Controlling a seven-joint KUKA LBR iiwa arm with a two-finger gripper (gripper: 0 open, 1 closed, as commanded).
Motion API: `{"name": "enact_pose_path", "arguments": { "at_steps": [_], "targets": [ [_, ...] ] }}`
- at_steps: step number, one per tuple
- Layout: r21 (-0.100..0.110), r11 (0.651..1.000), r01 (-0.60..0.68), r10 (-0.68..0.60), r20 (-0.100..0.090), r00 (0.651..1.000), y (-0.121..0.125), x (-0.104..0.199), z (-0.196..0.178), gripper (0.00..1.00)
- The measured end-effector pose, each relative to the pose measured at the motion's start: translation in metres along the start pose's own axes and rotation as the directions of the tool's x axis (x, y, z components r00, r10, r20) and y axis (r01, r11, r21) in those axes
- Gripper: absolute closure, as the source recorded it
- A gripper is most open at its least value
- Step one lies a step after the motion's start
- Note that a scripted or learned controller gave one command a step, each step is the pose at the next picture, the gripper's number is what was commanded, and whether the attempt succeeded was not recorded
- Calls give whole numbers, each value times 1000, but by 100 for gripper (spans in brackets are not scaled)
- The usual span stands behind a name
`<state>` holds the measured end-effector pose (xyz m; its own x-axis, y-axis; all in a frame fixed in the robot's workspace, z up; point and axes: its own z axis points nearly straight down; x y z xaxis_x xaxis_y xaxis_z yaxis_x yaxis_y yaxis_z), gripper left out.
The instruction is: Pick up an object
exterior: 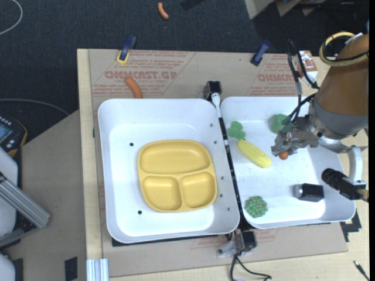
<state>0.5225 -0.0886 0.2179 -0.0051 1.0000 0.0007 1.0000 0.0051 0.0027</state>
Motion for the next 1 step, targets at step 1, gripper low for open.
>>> {"name": "enact_pose_path", "arguments": {
  "at_steps": [1],
  "targets": [
    [-1,1000,1,-1,0,1000,18,55,-9,100]
  ]
}}
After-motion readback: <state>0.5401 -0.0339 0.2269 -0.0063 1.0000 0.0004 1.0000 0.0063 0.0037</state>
